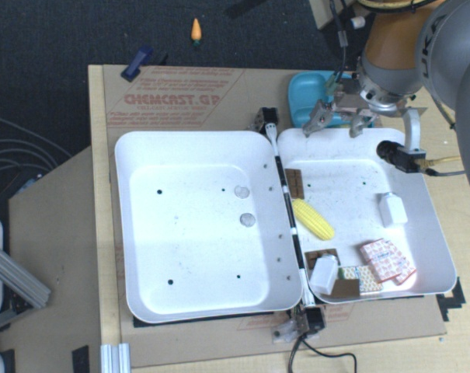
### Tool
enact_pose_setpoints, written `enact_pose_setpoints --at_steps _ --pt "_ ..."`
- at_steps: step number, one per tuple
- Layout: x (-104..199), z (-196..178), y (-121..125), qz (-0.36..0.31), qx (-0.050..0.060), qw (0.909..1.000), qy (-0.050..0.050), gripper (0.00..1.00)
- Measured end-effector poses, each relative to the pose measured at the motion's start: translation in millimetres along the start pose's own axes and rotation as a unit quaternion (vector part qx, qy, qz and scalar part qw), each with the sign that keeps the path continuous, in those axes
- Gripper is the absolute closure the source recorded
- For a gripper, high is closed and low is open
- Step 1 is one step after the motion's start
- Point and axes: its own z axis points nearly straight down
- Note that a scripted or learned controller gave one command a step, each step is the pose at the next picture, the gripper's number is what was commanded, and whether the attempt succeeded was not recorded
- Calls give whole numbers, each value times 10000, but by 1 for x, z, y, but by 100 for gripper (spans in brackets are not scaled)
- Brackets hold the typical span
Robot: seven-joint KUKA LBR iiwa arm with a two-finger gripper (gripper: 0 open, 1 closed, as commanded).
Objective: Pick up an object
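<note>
The left bin (141, 162) offers broad bare floor across the frame's middle. In the right bin (421, 208), the upper centre is open, while a yellow corn cob (313, 218) lies near the divider (left side), a white block (391, 209) sits right, and packets (367, 269) crowd the lower edge.

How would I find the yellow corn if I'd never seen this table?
Look at the right bin of the two white ones. Along its left wall, beside the divider, lies the corn, slanted, just below a brown block. It is the one bright yellow, bumpy thing there.
</note>
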Motion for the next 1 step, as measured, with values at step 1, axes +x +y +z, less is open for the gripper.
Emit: enact_pose_setpoints --at_steps 1 --pt "0 -11 1 -2 -16 10000 -2 100"
